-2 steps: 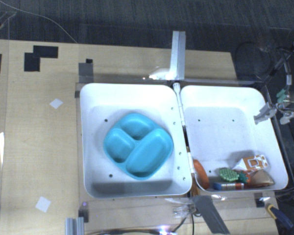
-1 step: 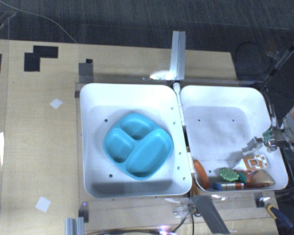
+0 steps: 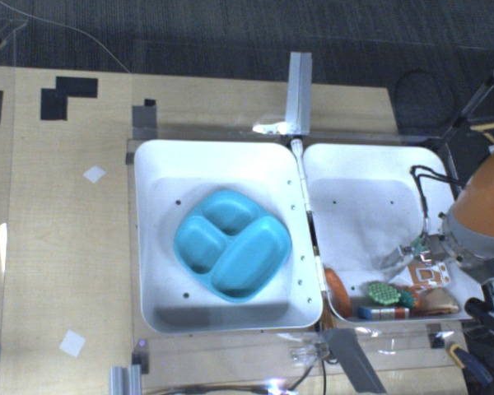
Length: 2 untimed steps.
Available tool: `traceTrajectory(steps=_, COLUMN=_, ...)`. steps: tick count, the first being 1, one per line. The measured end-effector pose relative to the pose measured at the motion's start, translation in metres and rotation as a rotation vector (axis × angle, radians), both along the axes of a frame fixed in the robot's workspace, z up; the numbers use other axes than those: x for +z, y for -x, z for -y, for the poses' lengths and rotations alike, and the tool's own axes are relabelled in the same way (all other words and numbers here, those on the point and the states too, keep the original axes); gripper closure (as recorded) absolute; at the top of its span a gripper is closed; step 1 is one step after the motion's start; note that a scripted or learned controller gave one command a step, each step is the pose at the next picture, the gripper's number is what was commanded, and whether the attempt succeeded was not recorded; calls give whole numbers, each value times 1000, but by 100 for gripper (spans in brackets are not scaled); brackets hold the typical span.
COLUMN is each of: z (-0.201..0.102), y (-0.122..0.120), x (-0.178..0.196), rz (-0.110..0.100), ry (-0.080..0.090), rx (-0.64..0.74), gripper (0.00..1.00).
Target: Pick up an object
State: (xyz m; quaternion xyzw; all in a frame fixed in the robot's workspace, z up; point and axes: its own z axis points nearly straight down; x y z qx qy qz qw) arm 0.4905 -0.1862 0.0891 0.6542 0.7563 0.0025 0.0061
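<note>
Camera view looks down on two white bins, and the right bin (image 3: 354, 212) serves as the landmark here. To its left, touching along the shared wall, the left bin (image 3: 156, 220) holds a blue divided dish (image 3: 232, 243) lying flat near its middle.

Along the near wall of the right bin lies a small heap: an orange piece (image 3: 336, 285) in the near-left corner, a green dotted piece (image 3: 384, 292) beside it, a blue and red marker (image 3: 382, 312) against the wall with its long axis running along that wall, and a tan piece (image 3: 439, 303) toward the near-right corner.

The arm, with its orange band (image 3: 486, 197), reaches over the right side of this bin. Its gripper (image 3: 416, 257) hangs low just above the far edge of the heap. The metal parts there are small and blurred, so whether it is spread or closed cannot be told, and nothing can be seen gripped.

The nearest candidates, the green piece and the tan piece, lie just toward the near wall from the gripper, close by. I judge a short shift toward that wall and a descent is what the pick calls for. The crowding against the wall could let a target slip aside.
</note>
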Motion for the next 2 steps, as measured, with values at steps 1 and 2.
traceTrajectory(steps=1, z=-15, y=-1, x=0, rz=2, ry=6, rx=333, gripper=0)
traceTrajectory(steps=2, z=-92, y=-2, x=2, rz=6, ry=12, rx=502, gripper=0)
